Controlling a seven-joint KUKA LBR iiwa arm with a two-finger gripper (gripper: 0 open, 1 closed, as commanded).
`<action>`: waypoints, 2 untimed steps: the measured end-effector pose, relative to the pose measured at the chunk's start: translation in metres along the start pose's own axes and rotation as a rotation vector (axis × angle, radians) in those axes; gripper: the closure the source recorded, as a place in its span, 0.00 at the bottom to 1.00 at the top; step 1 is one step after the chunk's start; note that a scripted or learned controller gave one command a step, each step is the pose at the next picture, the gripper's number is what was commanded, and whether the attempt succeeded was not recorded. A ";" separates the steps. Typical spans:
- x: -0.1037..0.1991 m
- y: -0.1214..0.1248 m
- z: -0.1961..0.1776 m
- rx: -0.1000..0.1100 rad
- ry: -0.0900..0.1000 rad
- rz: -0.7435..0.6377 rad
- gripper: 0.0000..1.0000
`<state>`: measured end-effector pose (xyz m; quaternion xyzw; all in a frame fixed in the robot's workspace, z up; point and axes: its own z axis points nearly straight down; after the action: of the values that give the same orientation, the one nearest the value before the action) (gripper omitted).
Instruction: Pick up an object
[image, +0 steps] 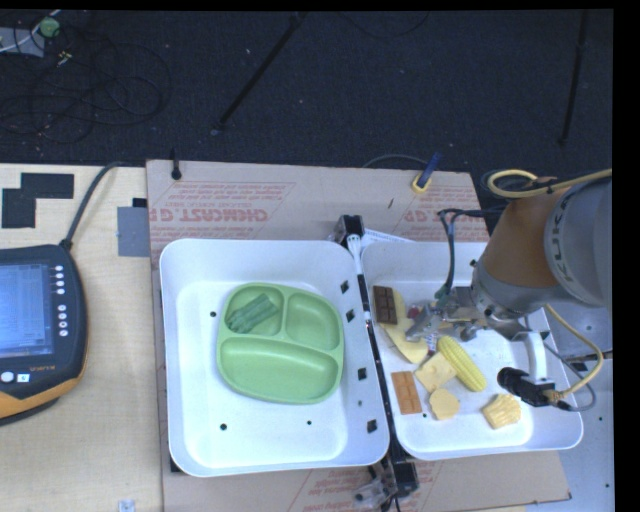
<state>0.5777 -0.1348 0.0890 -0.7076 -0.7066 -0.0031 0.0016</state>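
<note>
The claw (428, 325) hangs low in the right bin (560, 435), just above the toy foods; whether it is clenched or released cannot be told. Beside it lie a yellow corn cob (462, 362), pale cheese-like pieces (436, 373) and 2 brown bars (405, 391). The left bin (190, 420) holds a green divided plate (282, 343).

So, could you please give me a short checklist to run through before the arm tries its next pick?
1. Gripper over the right bin: ok.
2. Fingers open: cannot tell.
3. Object between the fingers: cannot tell.
4. Targets close by, corn cob and yellow wedge just beside the gripper: ok.
5. Room around the corn cob: not ok, cheese cube touches it.
6. Green plate sits apart in the left bin: ok.
</note>
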 end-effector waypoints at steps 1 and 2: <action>-0.004 -0.019 -0.003 -0.013 -0.007 -0.002 0.00; -0.005 -0.020 -0.009 -0.001 -0.003 0.000 1.00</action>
<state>0.5576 -0.1402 0.0981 -0.7077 -0.7065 -0.0025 0.0000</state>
